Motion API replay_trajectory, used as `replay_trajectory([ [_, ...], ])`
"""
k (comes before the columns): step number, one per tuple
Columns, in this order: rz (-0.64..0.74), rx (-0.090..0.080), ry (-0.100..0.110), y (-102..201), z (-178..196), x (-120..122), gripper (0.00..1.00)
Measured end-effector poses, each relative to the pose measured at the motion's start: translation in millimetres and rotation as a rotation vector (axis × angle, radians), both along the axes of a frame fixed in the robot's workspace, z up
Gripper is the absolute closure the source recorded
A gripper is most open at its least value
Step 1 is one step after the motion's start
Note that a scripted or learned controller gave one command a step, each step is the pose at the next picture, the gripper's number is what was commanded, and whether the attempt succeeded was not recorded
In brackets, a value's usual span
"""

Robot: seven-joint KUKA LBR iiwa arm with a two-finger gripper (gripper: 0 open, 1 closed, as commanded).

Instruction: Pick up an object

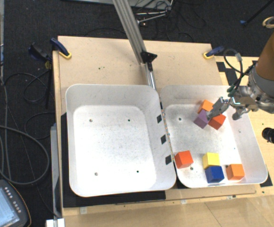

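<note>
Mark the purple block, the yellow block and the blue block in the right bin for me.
purple block (201, 121): camera view, on its top face.
yellow block (211, 160): camera view, middle of its top face.
blue block (214, 174): camera view, middle of its top face, just below the yellow one.

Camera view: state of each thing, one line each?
Gripper: low in the right bin, among the upper blocks; grasp unclear.
Purple block: tilted, touching the red block.
Red block: by the gripper tip.
Upper orange block: tilted, behind the gripper.
Front-left orange block: apart, resting.
Yellow block: touching the blue block.
Blue block: resting.
Front-right orange block: resting.
</note>
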State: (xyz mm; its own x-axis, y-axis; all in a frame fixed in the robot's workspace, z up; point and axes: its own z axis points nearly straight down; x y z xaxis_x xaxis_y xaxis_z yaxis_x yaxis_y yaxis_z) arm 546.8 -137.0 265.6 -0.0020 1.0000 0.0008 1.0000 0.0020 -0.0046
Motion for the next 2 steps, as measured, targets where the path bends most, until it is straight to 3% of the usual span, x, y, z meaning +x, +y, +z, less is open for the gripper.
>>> replay_trajectory([
  [1,-0.002,-0.001,-0.005,-0.1,2.3,0.7,0.0],
  [2,-0.003,0.0,0.001,-1.8,-58.5,-6.8,0.0],
])
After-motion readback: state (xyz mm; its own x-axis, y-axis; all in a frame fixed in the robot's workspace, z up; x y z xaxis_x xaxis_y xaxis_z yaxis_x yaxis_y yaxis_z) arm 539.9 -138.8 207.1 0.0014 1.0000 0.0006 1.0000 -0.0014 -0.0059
